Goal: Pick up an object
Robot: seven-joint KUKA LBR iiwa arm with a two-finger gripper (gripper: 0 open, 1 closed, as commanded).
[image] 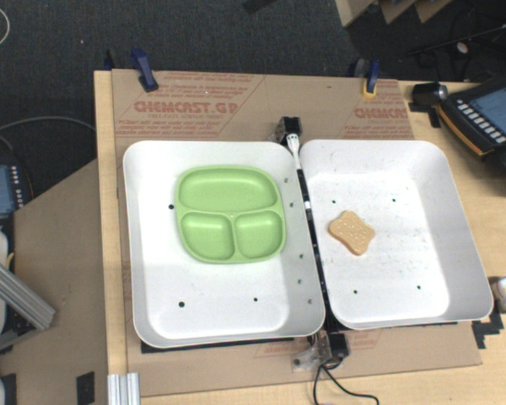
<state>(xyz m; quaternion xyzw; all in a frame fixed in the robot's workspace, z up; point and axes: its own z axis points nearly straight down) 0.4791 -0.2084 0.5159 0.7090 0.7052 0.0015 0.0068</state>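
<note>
A tan slice of toy bread (352, 232) lies flat in the right white bin (422, 175), near that bin's left wall. A light green plate with three compartments (230, 213) sits in the upper middle of the left white bin (152, 251).
Both bins rest on a brown cardboard sheet (194, 99) held by blue clamps at the back. A black divider strip (305, 218) runs between the bins. A tablet-like device (481, 116) lies at the far right, and cables trail below the bins.
</note>
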